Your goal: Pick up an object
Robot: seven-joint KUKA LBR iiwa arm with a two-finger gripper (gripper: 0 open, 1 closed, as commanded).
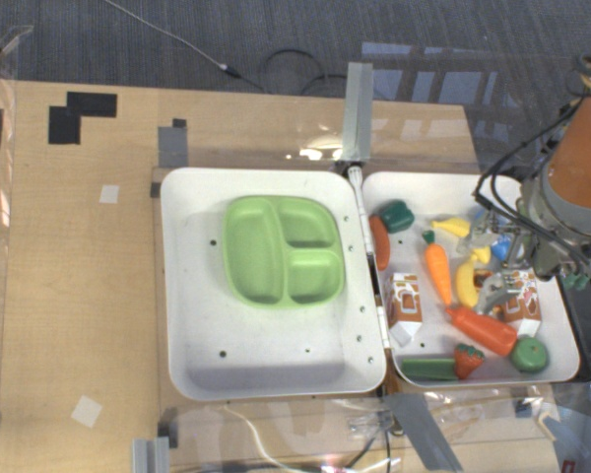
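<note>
Two bins on the counter; gripper (500, 282) sits low in the right bin (569, 363) among crowded toy food. Jaws' state: cannot tell. Best to centre over one piece, e.g. the banana (466, 284), before closing.

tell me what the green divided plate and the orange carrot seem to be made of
The green divided plate looks like moulded plastic with a matte to satin finish: one even colour, rounded compartment walls, soft highlights. The orange carrot looks like toy plastic, smooth and slightly glossy, uniformly coloured; it could also be rubber, the view cannot settle that.
</note>
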